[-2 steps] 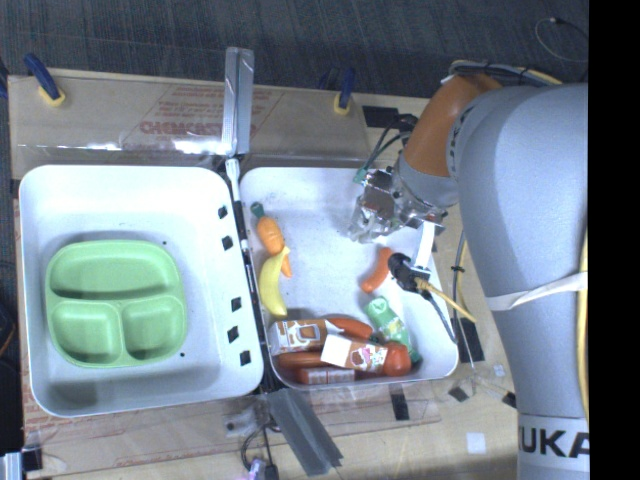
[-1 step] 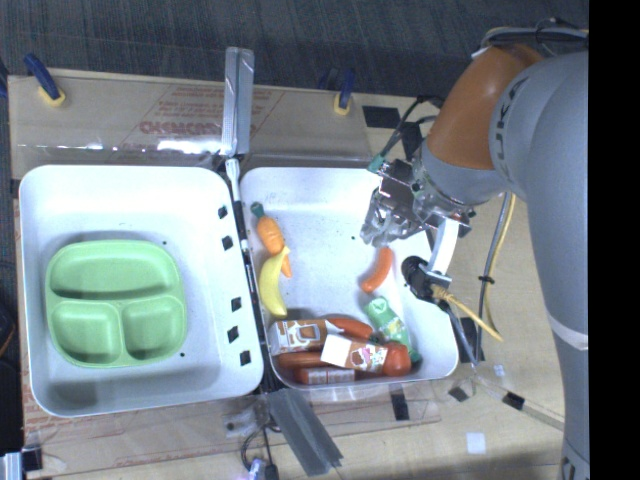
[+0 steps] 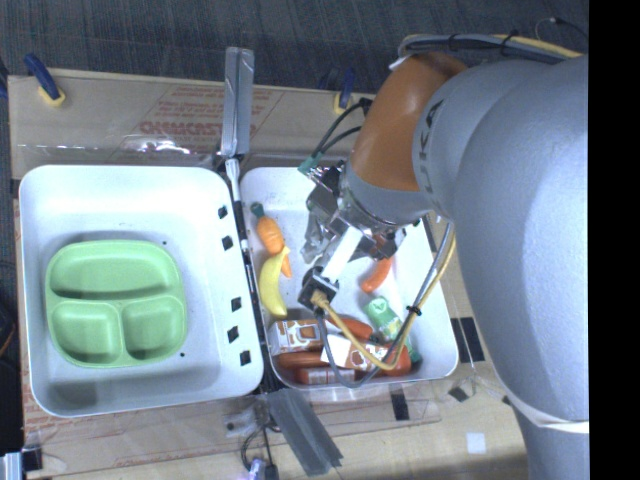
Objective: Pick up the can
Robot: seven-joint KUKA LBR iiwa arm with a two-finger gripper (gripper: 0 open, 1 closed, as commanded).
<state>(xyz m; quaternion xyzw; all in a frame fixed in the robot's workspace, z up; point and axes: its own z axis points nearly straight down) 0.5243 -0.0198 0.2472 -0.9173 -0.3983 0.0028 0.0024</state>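
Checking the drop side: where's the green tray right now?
The green tray lies in the left bin, toward its front-left, apart from the banana and carrot in the right bin.

Robotics lab bench, two white bins (image 3: pixel 130 183) clamped on cardboard sheeting (image 3: pixel 150 108), grey industrial arm (image 3: pixel 500 188) overhead, dark carpet (image 3: pixel 200 8)

Tray (image 3: pixel 115 303) in left bin (image 3: pixel 40 193)

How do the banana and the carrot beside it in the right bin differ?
The banana is yellow, long and gently curved; the carrot is orange, shorter and stubbier, with a dark green top. The carrot lies farther up the bin, the banana just below it, their ends meeting. Both lie along the right bin's left wall.
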